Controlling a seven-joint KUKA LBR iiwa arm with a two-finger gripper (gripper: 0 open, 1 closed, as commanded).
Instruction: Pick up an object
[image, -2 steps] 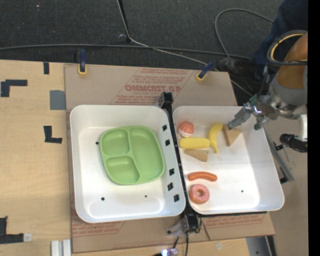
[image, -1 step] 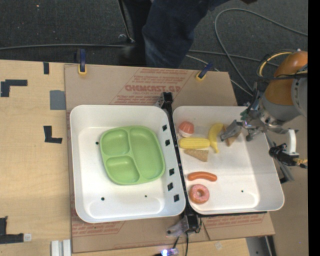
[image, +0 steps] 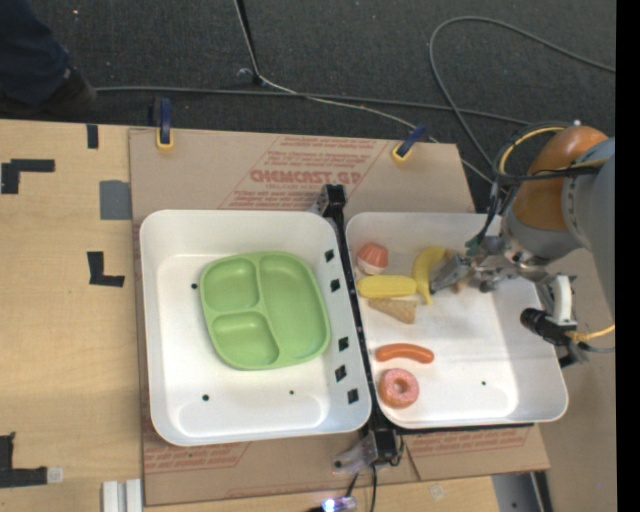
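Two shallow white bins sit side by side on a cardboard sheet (image: 300, 165) that covers the wooden surface (image: 60, 330). The left bin (image: 170, 400), in the middle of the frame, holds a green divided plate (image: 264, 309) lying flat. The right bin (image: 510, 395) holds toy foods: a pink and white rounded piece (image: 372, 257) near its upper left corner, a yellow block (image: 387, 288) just below that with a tan wedge (image: 401, 311) touching its lower edge, a yellow banana (image: 430, 267) to the right of the block, an orange sausage (image: 404, 353) lower down, and a pink doughnut (image: 399, 387) just beneath the sausage. The grey arm (image: 555, 200) with its orange band comes in from the right edge of the frame, and the gripper (image: 447, 277) sits low over the right bin, its dark tips just beside the banana's right end. Whether the tips are spread or pressed together cannot be told here, nor whether they touch the banana. Black cables (image: 330, 90) trail across the dark floor at the top.
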